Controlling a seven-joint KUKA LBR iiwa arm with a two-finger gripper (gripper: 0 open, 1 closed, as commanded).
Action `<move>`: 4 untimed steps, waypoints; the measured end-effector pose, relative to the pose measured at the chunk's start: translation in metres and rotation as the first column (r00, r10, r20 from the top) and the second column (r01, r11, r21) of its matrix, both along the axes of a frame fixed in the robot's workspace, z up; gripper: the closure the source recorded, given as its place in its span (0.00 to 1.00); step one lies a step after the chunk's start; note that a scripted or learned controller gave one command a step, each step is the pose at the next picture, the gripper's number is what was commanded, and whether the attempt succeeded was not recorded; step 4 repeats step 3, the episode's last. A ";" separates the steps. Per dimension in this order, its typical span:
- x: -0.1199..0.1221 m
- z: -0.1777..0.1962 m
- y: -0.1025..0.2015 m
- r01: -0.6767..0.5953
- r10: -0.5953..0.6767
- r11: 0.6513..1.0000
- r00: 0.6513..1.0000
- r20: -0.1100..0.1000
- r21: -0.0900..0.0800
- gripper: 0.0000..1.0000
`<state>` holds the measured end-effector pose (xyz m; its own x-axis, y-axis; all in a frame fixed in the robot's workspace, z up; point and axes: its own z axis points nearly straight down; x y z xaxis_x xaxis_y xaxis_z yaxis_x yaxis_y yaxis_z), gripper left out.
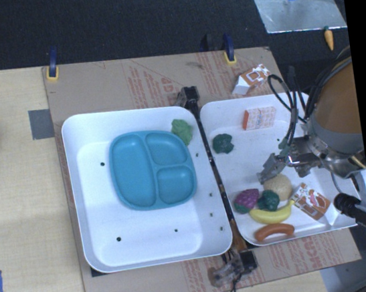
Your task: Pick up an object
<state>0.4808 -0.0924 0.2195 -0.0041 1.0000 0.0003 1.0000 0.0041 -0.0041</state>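
- Two shallow white bins were set side by side on the tabletop [21, 198], over a cardboard sheet [127, 82] that was clamped at its far edge, presumably to keep it from sliding.
- One blue divided plate [152, 168] was laid in the left bin [84, 189]; this plate is taken as the landmark below.
- One leafy green toy [182, 130] was lodged just beyond the plate's far right corner, against the bin wall.
- The pickable pile was gathered in the right bin [232, 111], well to the right of the plate: one dark green piece [222, 144], one purple grape bunch [247, 200], one teal piece [268, 200], one pale round item [281, 187], one banana [272, 214], one sausage [274, 232] and two small printed packets [259, 118] [310, 201].
- A third small carton [252, 79] was left outside the bins, beyond the right bin's far wall.
- The gripper [275, 165] was held low, to the right of the plate and directly over the pale round item, likely lined up for a grasp of it.
- Whether the gripper was released or clenched could not be told; nothing was seen to be held.
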 end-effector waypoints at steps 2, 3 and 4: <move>0.021 -0.103 -0.024 -0.004 0.004 1.000 1.000 0.007 -0.004 1.00; 0.074 -0.027 0.034 -0.001 0.001 1.000 1.000 0.002 0.000 1.00; 0.074 -0.027 0.034 -0.001 0.001 1.000 1.000 0.002 0.000 1.00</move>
